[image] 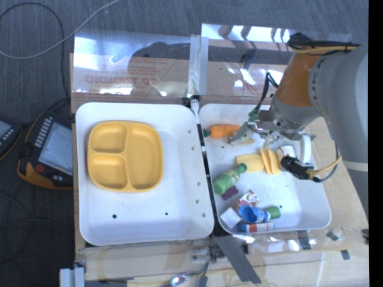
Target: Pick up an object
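Two white bins (179, 232) set on a bench over dark grey carpet (36, 52), yellow divided plate (125, 156) in the left bin, gripper (258, 135) poised beside a carrot (225, 131), claw state not discernible, teach pendant (45, 151) left on the floor.

cam: 1 fixed overhead | slanted down on both bins (143, 232) | mid dist | arm (335, 88) enters from right

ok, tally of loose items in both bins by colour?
Yellow: 2, the divided plate in the left bin and the crinkled piece in the right bin
Orange: 1, the carrot
Green: 1, the bottle
Mixed colours: 1 cluster of small items near the front edge, too jumbled to split
Total: 5, counting the cluster as one
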Controlling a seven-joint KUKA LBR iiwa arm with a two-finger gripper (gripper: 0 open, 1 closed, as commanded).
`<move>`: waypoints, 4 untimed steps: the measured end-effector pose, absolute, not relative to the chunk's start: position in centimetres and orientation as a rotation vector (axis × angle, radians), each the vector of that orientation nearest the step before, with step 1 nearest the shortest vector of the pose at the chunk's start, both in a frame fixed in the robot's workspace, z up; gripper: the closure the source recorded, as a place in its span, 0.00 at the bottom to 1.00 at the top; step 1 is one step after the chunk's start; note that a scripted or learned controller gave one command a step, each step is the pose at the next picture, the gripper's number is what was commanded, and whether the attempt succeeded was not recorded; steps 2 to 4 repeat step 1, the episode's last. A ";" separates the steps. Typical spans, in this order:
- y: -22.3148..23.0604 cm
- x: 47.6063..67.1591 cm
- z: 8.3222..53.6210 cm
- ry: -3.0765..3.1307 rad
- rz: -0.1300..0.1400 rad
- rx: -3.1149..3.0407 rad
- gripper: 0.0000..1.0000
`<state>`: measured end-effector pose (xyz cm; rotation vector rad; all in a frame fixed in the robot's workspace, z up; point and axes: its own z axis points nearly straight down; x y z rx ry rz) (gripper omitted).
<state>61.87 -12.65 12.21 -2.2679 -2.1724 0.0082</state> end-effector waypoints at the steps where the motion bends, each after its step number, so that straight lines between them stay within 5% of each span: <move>1: -13.7 57.1 9.4 -2.330 -0.016 -2.135 0.00; 4: -13.7 57.1 9.4 -2.330 -0.016 -2.135 0.00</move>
